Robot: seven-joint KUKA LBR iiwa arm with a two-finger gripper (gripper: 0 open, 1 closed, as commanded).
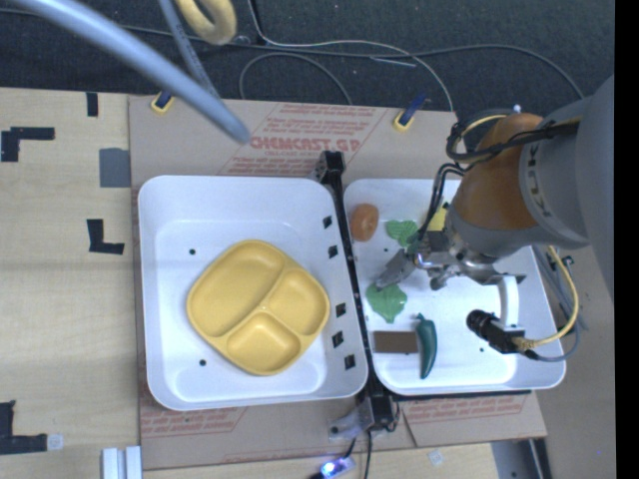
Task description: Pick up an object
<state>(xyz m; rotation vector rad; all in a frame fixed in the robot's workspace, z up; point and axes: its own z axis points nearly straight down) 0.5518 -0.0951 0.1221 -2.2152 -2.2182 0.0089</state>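
Observation:
In the right bin (539, 372) lie an orange round piece (364, 222), a light green leafy piece (401, 232), a second light green piece (386, 301), a dark green pepper (426, 344) and a brown block (395, 342). My gripper (417, 272) hangs low over the bin's left half, between the two light green pieces. Its fingers stand spread and open, one fingertip (396, 268) just above the lower green piece. Nothing sits between the fingers.
The left bin (160, 267) holds a yellow divided plate (260, 305). A black divider (344, 267) with clips runs between the bins. Cables loop over the bench behind the bins, and a black fitting (489, 327) on the arm hangs over the right bin's right half.

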